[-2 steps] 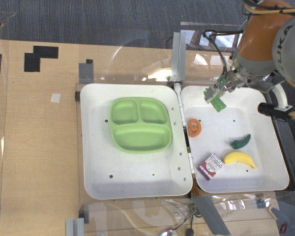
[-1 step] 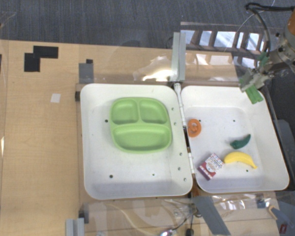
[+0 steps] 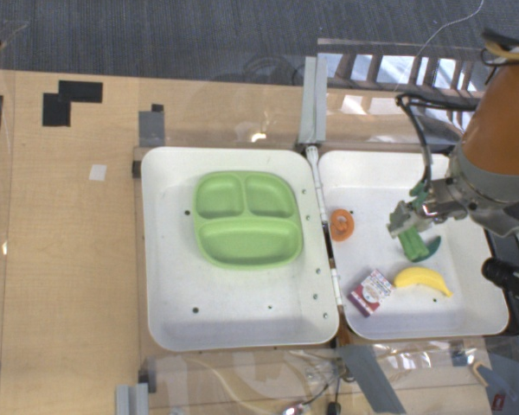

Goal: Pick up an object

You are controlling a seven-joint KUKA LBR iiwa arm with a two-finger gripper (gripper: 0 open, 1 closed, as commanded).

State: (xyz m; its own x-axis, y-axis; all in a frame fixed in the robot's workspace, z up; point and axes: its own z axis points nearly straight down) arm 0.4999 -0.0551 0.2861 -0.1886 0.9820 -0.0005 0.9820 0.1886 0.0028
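Grey carpet floor (image 3: 199, 15), pale wooden bench (image 3: 60, 258)

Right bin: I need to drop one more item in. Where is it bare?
Bare: the right bin floor along its far wall, above the orange disc. Crowded: the near half, with gripper, green object, banana and small packet.

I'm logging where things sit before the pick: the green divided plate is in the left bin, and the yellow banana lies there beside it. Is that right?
Not quite. The camera view shows the green divided plate in the left white bin, but the yellow banana lies in the right white bin, near the small red and white packet.
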